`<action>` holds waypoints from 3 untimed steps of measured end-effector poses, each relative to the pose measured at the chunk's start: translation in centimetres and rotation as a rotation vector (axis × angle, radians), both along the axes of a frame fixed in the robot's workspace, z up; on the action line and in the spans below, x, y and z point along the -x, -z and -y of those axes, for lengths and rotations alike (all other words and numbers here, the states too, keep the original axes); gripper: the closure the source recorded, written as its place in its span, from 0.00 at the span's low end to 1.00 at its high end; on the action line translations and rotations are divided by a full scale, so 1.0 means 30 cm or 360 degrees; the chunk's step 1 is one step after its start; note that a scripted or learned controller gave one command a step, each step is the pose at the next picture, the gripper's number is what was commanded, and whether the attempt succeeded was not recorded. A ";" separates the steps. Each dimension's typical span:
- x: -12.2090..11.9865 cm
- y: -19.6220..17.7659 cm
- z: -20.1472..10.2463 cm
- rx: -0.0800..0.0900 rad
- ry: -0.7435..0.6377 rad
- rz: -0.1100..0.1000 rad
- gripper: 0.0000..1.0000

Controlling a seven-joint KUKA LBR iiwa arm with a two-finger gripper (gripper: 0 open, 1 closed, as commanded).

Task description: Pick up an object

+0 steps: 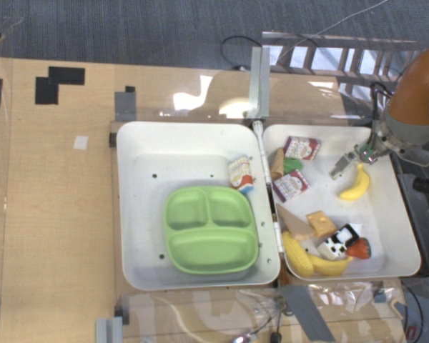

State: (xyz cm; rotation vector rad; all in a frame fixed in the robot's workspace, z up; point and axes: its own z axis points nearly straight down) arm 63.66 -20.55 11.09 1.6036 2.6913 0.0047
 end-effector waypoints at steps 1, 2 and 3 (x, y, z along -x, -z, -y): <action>0.122 0.070 -0.005 0.0000 -0.0027 0.0008 0.00; 0.181 0.069 -0.003 0.0002 -0.0110 0.0010 0.00; 0.214 0.069 -0.014 -0.0009 0.0114 0.0012 0.00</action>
